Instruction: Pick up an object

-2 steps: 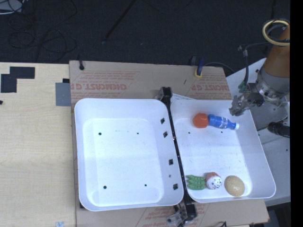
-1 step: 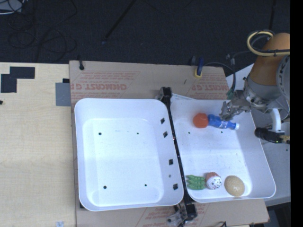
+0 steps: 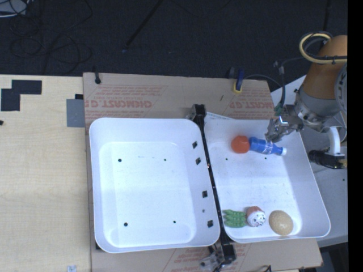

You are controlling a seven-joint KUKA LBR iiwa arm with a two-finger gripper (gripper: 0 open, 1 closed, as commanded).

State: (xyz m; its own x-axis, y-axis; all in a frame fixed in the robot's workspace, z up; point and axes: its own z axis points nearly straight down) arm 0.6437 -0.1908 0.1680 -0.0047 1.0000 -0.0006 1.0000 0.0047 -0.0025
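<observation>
two white bins are seen from above on a desk [image 3: 39, 169] covered partly by cardboard [image 3: 170, 95]. the left bin [image 3: 102, 152] sits beside the right bin [image 3: 306, 197]. in the right bin, an orange ball [image 3: 240, 144] touches a blue bottle [image 3: 265, 147] near the far wall. along the near wall a green toy [image 3: 233, 218], a spotted ball [image 3: 256, 216] and a tan egg [image 3: 280, 222] are lined up. the gripper [image 3: 278, 128] hangs just above the bottle's right end; whether it is apart or together cannot be told
</observation>
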